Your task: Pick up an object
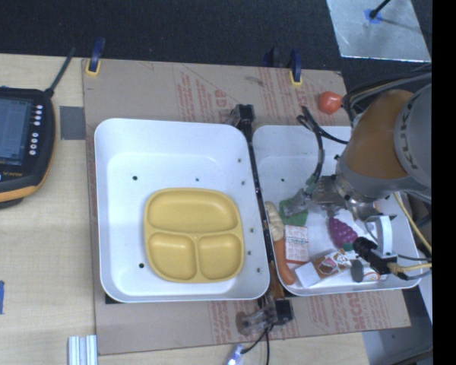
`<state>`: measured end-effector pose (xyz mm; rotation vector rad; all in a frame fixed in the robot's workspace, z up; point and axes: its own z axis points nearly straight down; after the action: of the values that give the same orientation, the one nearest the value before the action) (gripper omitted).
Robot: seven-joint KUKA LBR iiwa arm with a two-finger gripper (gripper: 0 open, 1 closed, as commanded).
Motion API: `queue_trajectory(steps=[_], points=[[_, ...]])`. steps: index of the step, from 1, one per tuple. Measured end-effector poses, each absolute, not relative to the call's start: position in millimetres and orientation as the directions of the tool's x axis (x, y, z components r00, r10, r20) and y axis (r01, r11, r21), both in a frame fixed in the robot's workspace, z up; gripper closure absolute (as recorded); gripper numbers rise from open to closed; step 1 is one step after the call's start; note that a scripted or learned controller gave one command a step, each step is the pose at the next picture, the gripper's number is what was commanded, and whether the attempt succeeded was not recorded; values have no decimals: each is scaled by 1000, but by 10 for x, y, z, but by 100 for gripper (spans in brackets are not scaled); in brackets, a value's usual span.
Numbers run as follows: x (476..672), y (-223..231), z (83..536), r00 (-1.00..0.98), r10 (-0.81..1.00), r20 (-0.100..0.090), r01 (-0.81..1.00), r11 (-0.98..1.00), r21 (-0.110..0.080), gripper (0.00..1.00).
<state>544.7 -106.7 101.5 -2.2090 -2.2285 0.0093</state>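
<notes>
The arm (384, 139) reaches in over the right bin (289, 147), and its tool (313, 198) hangs low near the bin's middle, just above a green item (294, 206). Whether the tool is open or closed cannot be told. The objects lie in the right bin's near half: a purple grape bunch (340, 230), a white packet (296, 243), a carrot (281, 261) along its left wall. The left bin (121, 150) holds a yellow tray (194, 234). A tablet (11, 143) sits at the table's left edge.
</notes>
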Motion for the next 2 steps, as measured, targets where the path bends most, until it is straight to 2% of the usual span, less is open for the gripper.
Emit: queue_trajectory(steps=[1, 2], points=[[5445, -1075, 1114, -12, 1000, -3, 1000, 12, -9, 100], [5445, -1075, 1114, -12, 1000, -3, 1000, 12, -9, 0]])
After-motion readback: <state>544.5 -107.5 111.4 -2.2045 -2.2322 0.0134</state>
